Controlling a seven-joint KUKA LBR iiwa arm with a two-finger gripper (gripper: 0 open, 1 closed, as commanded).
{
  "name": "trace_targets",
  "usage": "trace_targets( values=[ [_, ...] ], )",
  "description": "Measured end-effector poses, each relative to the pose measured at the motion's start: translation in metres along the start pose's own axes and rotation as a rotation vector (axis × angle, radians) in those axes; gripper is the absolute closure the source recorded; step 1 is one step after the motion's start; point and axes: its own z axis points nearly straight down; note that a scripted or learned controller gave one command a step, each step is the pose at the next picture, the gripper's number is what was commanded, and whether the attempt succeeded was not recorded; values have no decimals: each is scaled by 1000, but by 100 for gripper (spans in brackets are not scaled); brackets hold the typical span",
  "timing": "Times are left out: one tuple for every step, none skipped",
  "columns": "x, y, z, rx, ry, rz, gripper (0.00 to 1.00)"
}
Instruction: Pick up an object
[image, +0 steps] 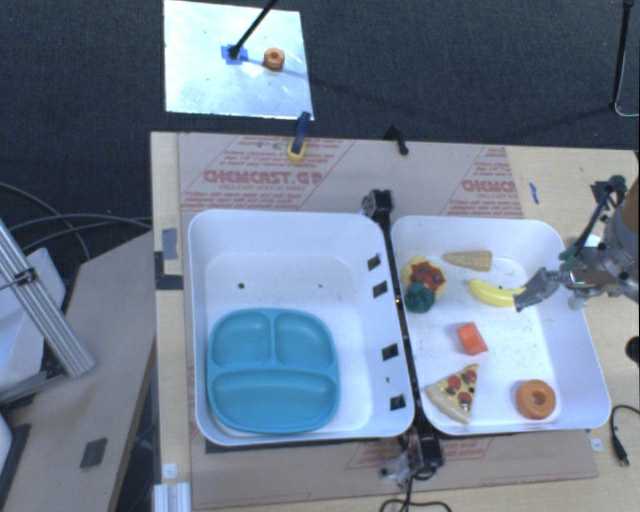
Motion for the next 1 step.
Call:
trace_targets(
  values=[
    [59, -32, 137, 15, 7, -4, 0]
  ],
)
